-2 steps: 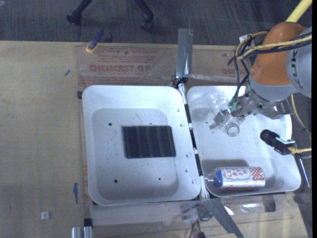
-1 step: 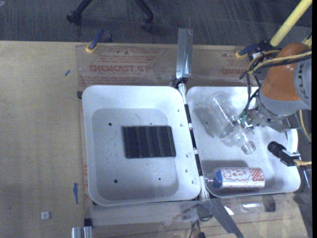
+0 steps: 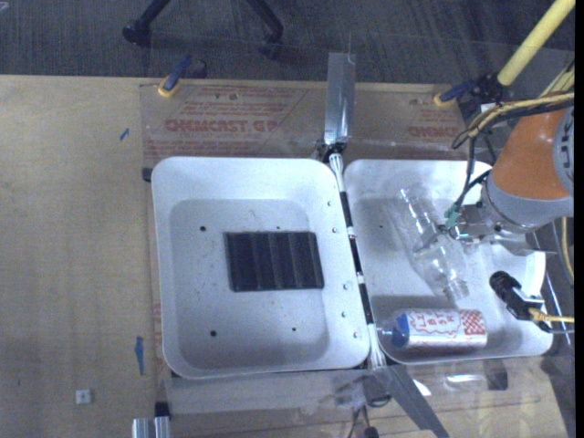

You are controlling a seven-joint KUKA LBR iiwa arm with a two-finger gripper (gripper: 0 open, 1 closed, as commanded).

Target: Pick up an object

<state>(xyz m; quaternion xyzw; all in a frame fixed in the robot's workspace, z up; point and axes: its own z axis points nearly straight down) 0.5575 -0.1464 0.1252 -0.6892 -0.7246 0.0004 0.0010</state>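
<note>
end effector (image 3: 453, 229) hangs over the right bin (image 3: 365, 185), just toward 12 o'clock from that bin's middle, with the grey arm and its orange band reaching in from 3 o'clock. whether it is open or closed cannot be told, because clear plastic and glare blur that spot. nothing can be seen gripped.

directly around it lies a tangle of see-through plastic. one clear plastic bottle (image 3: 444, 270) stretches from the end effector toward 6 o'clock. a second clear piece (image 3: 412, 206) lies toward 10 o'clock from it. their outlines are faint and it is unclear whether the two touch.

at 6 o'clock in the right bin, a red-and-white patterned tube (image 3: 443, 327) lies on its side along the near wall, its blue cap pointing to 9 o'clock. it lies apart from the end effector.

the left bin (image 3: 173, 245) holds a dark ribbed rectangular panel (image 3: 274, 261), flat at its middle. both bins sit side by side on the wooden counter (image 3: 64, 245).
</note>
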